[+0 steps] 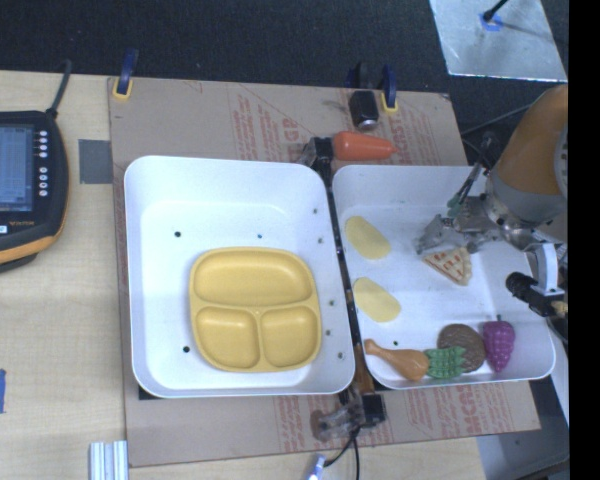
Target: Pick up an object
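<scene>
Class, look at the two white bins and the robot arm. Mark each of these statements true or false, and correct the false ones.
1. The yellow divided tray lies in the left bin. True.
2. The purple grapes lie in the left bin. False: they lie in the right bin.
3. The tool is over the right bin, beside the pizza slice. True.
4. The carrot lies inside the yellow tray. False: it lies outside both bins, past their far edge.

Even overhead light, moderately bright; the two shallow white plastic bins (150, 268) read near overexposed, with soft shadow along their inner walls. Image soft and low-resolution overall, the metal two-finger gripper (442, 230) slightly blurred. Far left of it, the grey-blue pendant screen (5, 168) shows faint glare.
</scene>
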Action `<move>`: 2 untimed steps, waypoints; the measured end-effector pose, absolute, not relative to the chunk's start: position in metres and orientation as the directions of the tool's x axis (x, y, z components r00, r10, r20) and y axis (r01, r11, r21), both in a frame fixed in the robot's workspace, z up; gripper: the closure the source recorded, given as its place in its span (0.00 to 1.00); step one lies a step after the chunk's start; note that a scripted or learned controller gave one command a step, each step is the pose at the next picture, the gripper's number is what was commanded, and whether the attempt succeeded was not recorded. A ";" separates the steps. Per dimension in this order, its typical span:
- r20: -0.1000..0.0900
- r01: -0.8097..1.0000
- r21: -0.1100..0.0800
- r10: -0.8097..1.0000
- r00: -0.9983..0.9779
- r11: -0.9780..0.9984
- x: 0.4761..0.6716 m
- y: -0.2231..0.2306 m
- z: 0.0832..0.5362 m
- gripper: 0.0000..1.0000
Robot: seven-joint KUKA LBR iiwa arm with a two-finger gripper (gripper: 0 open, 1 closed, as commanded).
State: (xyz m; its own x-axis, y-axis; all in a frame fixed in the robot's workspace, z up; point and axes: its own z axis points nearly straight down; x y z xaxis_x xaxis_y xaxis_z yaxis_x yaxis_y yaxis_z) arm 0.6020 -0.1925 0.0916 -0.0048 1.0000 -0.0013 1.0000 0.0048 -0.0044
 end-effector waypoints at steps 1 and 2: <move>-0.001 1.000 -0.004 1.000 -0.004 0.004 0.556 -0.212 0.092 0.00; 0.001 1.000 -0.001 1.000 -0.003 0.003 0.657 -0.211 0.092 0.00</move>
State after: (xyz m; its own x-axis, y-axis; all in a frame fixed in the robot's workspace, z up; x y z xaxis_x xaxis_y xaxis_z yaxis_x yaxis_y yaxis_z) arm 0.6567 -0.2114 0.0923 -0.0031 1.0000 0.0008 1.0000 0.0031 -0.0009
